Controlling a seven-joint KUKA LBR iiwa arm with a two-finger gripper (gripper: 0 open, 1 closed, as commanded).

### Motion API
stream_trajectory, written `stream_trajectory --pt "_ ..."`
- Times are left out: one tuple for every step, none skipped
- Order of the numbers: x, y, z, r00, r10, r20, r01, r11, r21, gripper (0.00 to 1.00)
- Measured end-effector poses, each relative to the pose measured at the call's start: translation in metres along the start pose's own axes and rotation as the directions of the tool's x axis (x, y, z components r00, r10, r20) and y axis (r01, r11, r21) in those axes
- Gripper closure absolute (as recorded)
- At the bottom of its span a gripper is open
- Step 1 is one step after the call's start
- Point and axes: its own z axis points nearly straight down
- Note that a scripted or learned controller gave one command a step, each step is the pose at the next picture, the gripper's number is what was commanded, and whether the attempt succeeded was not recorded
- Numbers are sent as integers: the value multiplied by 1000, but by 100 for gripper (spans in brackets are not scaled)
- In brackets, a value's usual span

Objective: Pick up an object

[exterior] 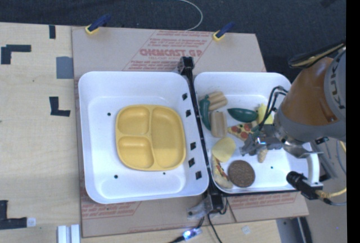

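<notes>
The right bin (247,81) holds several toy foods: a tan cylinder (217,123), a tan block (217,101), a green piece (205,111), a dark green pepper (242,114), a pizza slice (242,130), a yellow wedge (223,149), a brown round cookie (241,172) and a pale piece (221,176). A yellow item (262,113) lies by the arm. My gripper (254,149) hangs low over the bin's right middle, just above the cookie and right of the yellow wedge. Nothing shows between its fingers.
The left bin (90,124) carries a yellow divided plate (151,137). A black divider (194,118) separates the bins. The grey arm with its orange band (309,101) covers the right bin's right side. Cardboard lies under both bins.
</notes>
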Motion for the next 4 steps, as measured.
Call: stream_trajectory --pt "2 1 -42 1000 0 0 0 1000 0 100" --pt "2 1 -75 1000 0 1 0 1000 0 100" --pt "36 38 -63 1000 -3 0 3 1000 2 100" --pt "67 82 -83 1000 -4 0 4 1000 -1 100"
